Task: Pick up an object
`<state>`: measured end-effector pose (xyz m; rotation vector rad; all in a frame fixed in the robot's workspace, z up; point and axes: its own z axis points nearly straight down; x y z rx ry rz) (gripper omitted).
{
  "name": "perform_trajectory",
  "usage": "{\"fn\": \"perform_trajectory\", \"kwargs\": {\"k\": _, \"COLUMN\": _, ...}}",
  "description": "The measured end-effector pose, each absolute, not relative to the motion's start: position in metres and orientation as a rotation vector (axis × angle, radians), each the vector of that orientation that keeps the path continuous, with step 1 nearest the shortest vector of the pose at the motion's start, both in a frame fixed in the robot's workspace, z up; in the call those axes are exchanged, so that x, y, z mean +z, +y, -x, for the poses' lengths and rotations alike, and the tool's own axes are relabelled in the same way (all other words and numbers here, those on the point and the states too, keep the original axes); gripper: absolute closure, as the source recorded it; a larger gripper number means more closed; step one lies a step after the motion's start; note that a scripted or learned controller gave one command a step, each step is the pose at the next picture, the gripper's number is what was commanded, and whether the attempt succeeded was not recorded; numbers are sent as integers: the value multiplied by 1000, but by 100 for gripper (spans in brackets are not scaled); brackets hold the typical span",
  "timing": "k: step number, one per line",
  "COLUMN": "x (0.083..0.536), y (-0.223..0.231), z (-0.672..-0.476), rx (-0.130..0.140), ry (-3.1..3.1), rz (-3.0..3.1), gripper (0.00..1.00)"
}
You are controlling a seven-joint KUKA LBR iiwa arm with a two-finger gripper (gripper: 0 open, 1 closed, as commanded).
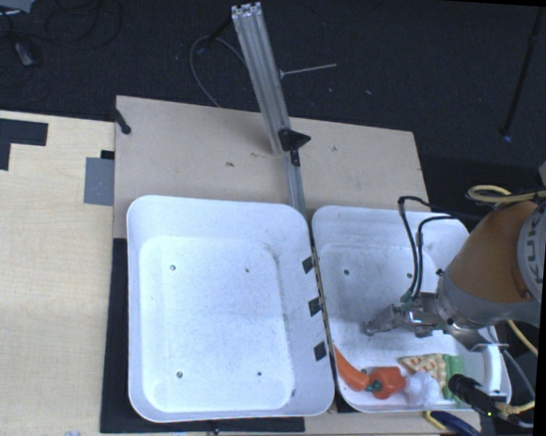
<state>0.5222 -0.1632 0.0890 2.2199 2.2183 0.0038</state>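
Orange and red toys (373, 378) lying clustered with a white lump (419, 389) along the right bin's (365, 243) near edge, my gripper (377, 326) hovering just above them, jaw state unreadable, left bin (160, 218) sitting beyond.

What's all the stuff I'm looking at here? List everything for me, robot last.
Left bin: one, white, left half of the bench.
Right bin: one, white, beside the first, under the arm.
Orange toy: one, carrot-like, near corner of right bin.
Red toy: one, red, touching the orange one.
Tan piece: one, tan with a pattern, right of the red toy.
White object: one, whitish, near edge of right bin; shape unclear.
Green object: one, green, beside the tan piece.
Metal rail: one, silver, slanting above the bins.
Arm: one, grey with orange band, from the right.
Gripper: one, metallic, low over right bin.
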Motion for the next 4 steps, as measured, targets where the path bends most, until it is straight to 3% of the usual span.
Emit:
{"fn": "perform_trajectory", "kwargs": {"k": 1, "x": 88, "y": -151, "z": -558, "rx": 2, "ry": 2283, "rz": -2154, "gripper": 0}}
{"fn": "perform_trajectory", "kwargs": {"k": 2, "x": 87, "y": -183, "z": -652, "rx": 0, "ry": 2222, "rz": -2219, "gripper": 0}}
{"fn": "perform_trajectory", "kwargs": {"k": 3, "x": 89, "y": -198, "z": -565, "rx": 1, "ry": 2218, "rz": -2222, "gripper": 0}}
{"fn": "perform_trajectory", "kwargs": {"k": 4, "x": 88, "y": -198, "z": -565, "rx": 2, "ry": 2218, "rz": -2221, "gripper": 0}}
